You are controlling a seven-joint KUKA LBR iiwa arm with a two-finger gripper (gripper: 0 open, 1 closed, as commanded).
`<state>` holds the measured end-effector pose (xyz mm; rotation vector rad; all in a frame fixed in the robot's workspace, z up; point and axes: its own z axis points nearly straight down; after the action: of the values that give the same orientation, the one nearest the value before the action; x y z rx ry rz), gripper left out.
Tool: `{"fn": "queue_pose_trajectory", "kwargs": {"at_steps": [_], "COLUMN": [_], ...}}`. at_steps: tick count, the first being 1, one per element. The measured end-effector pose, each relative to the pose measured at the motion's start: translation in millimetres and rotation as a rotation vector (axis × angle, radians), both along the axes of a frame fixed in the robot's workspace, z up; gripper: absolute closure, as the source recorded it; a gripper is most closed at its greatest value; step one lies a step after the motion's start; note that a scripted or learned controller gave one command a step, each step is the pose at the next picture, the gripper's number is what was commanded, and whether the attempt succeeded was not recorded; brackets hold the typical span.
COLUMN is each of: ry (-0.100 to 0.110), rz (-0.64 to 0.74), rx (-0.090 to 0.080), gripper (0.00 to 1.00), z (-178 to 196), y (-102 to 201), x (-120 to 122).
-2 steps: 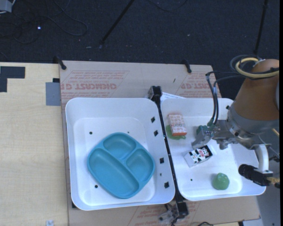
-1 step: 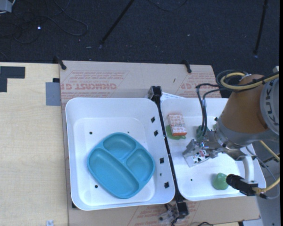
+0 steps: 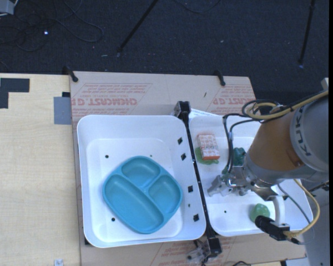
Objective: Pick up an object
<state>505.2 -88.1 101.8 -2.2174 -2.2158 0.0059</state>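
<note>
One blue tray [image 3: 142, 194]; one red packet [image 3: 208, 147], one green lump [image 3: 261, 210]; hand [image 3: 221, 186] apparently spread, holding nothing.

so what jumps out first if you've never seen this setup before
The blue divided plate lying in the left bin catches the eye first. Next comes the grey arm's orange band over the right bin, its pincer low between a red-and-white packet and a small green object.
</note>
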Motion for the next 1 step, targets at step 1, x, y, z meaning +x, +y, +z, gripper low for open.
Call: {"fn": "queue_pose_trajectory", "kwargs": {"at_steps": [1], "ry": [-0.003], "rz": [-0.006], "rx": [0.0], "gripper": [1.0], "z": [13.4], "y": [-1.6], "x": [1.0]}}
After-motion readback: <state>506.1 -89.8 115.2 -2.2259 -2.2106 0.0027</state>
